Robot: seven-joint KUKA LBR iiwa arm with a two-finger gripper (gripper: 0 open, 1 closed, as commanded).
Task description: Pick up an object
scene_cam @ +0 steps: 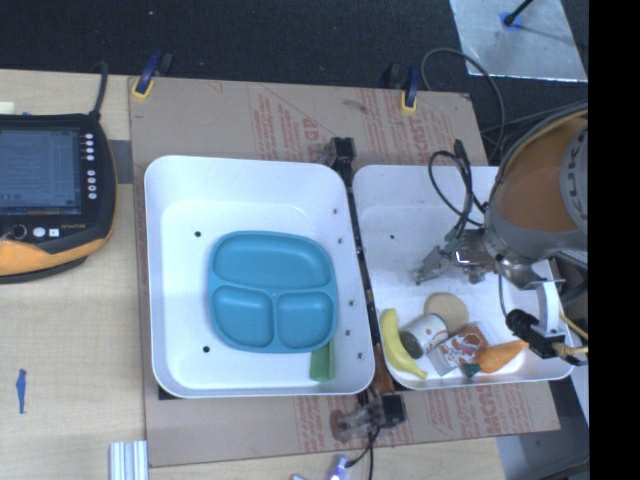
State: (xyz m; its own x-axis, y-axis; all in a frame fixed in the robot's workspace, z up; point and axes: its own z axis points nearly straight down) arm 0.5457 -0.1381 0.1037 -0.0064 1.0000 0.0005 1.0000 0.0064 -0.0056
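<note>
Camera view: the arm [535,183] reaches in from the right over the right bin [400,193], its pincer [440,263] low above the bin floor, just above the pile; whether it is released or clenched, I cannot tell. The objects lie in that bin's near corner: a banana [398,346], a can [428,332], a tan round piece [447,308], a packet [462,350], a carrot [502,355]. The left bin [170,268] holds a blue tray [272,290] and a green piece [321,363].

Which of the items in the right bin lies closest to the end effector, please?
The round tan disc: it sits just below the end effector, while the banana, can and carrot lie farther toward the bin's front edge.
</note>
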